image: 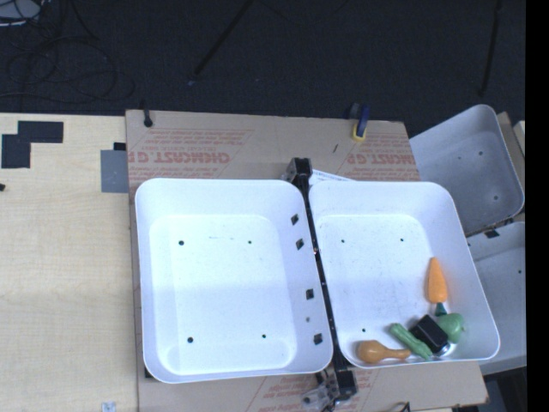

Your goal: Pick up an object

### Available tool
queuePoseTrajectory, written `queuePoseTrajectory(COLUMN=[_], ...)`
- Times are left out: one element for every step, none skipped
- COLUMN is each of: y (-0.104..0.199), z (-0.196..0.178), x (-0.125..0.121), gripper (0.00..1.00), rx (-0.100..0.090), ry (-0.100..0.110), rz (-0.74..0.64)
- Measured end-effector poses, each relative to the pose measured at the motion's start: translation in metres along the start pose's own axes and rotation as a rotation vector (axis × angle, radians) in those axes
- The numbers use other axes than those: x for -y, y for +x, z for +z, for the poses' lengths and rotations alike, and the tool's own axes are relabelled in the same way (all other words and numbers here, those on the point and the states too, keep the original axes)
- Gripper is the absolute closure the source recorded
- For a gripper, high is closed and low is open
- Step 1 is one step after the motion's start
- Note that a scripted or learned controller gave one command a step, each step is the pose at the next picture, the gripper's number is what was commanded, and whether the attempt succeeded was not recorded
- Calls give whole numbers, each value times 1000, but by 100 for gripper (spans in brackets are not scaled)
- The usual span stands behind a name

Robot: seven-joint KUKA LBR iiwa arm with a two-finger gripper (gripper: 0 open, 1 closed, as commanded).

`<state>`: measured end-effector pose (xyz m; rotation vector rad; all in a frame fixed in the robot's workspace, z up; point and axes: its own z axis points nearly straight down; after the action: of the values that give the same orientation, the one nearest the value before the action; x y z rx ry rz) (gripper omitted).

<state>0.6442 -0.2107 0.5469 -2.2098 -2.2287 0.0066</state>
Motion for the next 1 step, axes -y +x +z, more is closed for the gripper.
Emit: queuePoseTrajectory(y=[-1], z=[10], x=[0], gripper=[100], rx=[-2], ry=[-1], rz=[2])
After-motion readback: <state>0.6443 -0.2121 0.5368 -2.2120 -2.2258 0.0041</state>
